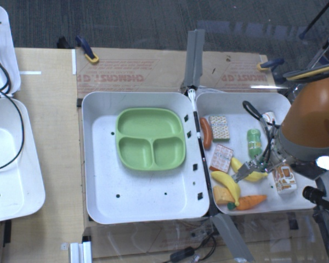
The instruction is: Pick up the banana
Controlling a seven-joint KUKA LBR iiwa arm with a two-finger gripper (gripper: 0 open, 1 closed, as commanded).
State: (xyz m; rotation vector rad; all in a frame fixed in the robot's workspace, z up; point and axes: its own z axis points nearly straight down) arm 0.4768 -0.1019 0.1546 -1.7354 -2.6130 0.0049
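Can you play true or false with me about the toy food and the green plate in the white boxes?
1. The green three-part plastic plate lies in the left white bin. True.
2. The curved yellow toy banana sits on the green plate. False: it lies in the right white bin.
3. The orange toy carrot lies near the banana. True.
4. The pincer hangs over the left bin. False: it is low in the right bin, among the toy food.
5. The small green bottle is in the right bin. True.

banana point(228, 181) crowded by carrot point(251, 201), box point(221, 158)
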